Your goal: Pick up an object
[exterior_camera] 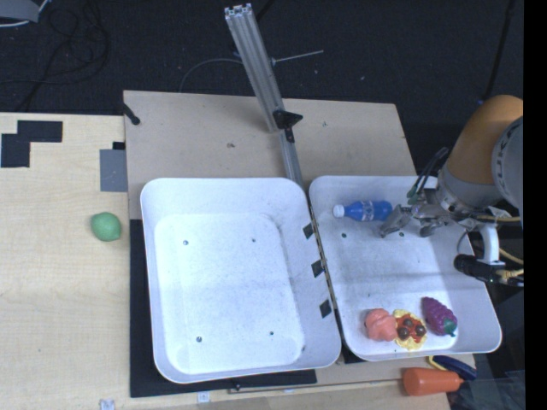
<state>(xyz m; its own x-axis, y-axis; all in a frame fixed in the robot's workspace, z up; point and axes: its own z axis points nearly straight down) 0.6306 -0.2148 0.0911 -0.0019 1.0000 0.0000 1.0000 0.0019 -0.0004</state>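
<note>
Near the right bin's point(491, 336) far edge, our gripper point(402, 223) hangs with fingers spread, gripping nothing. We see the bottle point(365, 210) just left of it, lying lengthwise along that edge.

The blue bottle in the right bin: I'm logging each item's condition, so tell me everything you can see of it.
The blue bottle looks like clear blue-tinted plastic with a white cap at its left end. It lies on its side, long axis roughly left to right, on the floor of the right bin, in the far part near the bin's left wall. The gripper sits just right of its base, close by; whether they touch cannot be told. Any label is too small to read.
</note>
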